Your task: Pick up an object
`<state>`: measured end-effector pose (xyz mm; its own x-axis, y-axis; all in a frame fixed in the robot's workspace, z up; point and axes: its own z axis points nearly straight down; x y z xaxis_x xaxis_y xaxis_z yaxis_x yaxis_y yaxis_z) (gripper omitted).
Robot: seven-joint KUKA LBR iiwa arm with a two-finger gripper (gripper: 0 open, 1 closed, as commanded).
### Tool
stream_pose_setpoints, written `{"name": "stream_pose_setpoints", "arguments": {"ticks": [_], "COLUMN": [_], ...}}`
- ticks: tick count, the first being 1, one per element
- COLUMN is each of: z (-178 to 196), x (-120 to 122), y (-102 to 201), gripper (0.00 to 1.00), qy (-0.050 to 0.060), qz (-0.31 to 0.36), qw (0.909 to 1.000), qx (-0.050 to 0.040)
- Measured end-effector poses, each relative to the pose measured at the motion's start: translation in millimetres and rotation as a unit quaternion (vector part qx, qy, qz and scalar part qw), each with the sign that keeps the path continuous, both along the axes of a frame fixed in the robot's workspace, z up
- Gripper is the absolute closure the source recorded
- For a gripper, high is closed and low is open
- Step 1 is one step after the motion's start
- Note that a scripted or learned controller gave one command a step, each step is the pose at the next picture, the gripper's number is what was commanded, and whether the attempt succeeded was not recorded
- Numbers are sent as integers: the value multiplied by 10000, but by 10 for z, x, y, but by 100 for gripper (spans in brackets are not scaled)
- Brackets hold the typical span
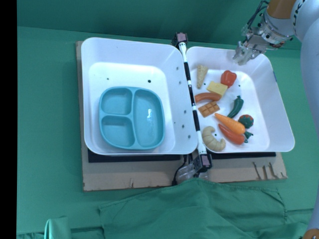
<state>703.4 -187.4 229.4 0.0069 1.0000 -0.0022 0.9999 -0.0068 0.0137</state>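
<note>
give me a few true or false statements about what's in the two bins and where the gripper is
1. The blue divided plate lies in the left bin. True.
2. The gripper hovers over the left bin. False: it is above the far rim of the right bin.
3. The croissant sits at the right bin's near left corner. True.
4. The carrot lies on the plate. False: it is in the right bin.
5. The red pepper is clamped in the gripper. False: it rests on the bin floor.
</note>
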Motion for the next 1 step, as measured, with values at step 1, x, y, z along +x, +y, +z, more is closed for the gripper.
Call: {"name": "stream_pose_setpoints", "arguments": {"ticks": [1], "z": [139], "x": [12], "y": [-11], "gripper": [100], "qy": [-36], "qz": [-14], "qw": [10000], "qx": [-9]}}
